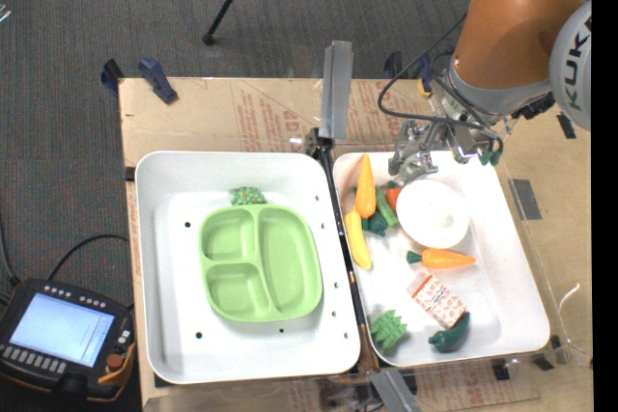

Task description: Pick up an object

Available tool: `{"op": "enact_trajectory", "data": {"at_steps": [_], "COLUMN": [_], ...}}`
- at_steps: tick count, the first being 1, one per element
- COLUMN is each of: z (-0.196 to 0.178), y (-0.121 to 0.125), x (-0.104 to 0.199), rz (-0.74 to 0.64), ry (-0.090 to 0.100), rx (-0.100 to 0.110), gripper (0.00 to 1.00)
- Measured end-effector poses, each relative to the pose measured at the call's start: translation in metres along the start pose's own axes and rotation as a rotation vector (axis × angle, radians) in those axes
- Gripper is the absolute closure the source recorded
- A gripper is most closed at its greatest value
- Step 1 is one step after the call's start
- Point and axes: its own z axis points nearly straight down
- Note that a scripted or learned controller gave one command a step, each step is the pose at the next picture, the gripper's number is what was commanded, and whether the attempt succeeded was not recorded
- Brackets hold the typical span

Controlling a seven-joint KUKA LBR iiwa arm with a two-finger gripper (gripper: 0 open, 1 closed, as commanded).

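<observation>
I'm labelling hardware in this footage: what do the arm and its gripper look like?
The arm has a rounded, glossy orange shell above a grey wrist ring, with part of black KUKA lettering on a pale grey casing at the right edge. Black cables and a yellowish one loop around the wrist. The gripper is bare silvery metal.

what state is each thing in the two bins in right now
green divided plate: flat in left bin, compartments bare
small green toy: at the plate's far rim
white bowl: upright in right bin
yellow banana: lying along the right bin's left wall
orange carrot: lying flat beside bowl
carton: lying flat
gripper: above the right bin's far edge, holding nothing visible
</observation>
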Motion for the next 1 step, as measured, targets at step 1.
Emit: {"op": "enact_trajectory", "data": {"at_steps": [1], "z": [-0.0216], "y": [0.0301], "x": [-0.0025], "rz": [-0.088], "ry": [0.005], "rx": [0.001], "gripper": [1.0]}}
